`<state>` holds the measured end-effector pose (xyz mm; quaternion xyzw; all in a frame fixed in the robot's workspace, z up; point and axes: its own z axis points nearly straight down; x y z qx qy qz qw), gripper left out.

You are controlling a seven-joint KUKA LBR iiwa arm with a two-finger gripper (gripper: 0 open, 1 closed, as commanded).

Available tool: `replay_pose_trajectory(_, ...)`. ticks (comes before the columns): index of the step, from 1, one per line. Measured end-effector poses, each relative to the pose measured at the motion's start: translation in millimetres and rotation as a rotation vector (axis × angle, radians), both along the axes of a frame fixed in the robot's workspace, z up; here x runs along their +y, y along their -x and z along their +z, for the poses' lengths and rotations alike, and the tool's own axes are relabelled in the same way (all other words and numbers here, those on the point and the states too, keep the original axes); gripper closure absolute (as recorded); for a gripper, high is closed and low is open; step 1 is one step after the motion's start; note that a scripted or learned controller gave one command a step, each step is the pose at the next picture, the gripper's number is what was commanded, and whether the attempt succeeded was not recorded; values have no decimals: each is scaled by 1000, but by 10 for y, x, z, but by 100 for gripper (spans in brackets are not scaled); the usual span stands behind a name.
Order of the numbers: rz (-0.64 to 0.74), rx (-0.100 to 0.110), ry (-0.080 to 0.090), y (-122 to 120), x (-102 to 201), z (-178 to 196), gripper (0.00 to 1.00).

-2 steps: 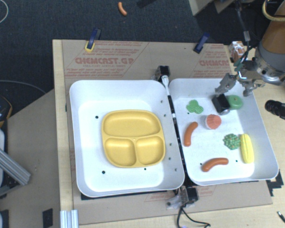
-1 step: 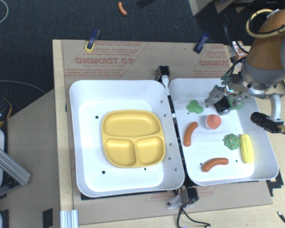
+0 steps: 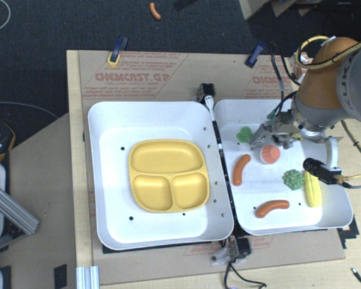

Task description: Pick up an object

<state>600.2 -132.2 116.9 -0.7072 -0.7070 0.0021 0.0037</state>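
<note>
Pincer [image 3: 268,138] above pink piece [image 3: 269,155] (mid-bin)

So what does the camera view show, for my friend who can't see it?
A grey and orange robot arm reaches in from the right, its gripper low over the right bin, just above a pink toy. That bin also has two sausages, broccoli, corn and a green piece. The left bin holds a yellow tray.
</note>
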Motion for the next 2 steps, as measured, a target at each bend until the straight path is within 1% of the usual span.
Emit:
replay_pose_trajectory(1, 0, -2, 1, 9, 9, -346, 0)
replay_pose_trajectory(2, -1, -10, 3, -10, 2, -209, 100)
